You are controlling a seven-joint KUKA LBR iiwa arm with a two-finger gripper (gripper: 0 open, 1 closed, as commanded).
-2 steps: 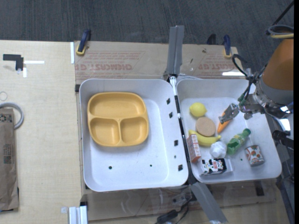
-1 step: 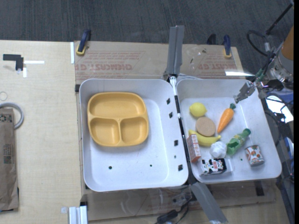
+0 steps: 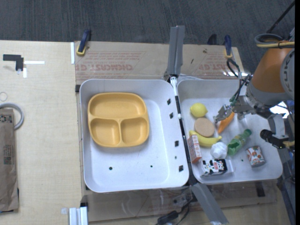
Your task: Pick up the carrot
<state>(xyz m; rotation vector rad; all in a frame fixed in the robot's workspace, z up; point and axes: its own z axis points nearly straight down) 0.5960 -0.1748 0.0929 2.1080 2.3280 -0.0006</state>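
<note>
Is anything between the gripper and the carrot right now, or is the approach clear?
Nothing visible stands between them. The gripper is right at the carrot in the right bin; the lemon and green bottle lie off to the sides.

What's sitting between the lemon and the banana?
In the camera view, a round tan cookie-like piece lies between the lemon above and the banana below, resting against the banana.

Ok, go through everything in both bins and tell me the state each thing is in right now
carrot: tilted, at the gripper, grip unclear
yellow plate: flat in the left bin
lemon: loose in the right bin
banana: lying flat under a brown disc
green bottle: on its side
red can: lying tilted
milk carton: lying flat
</note>
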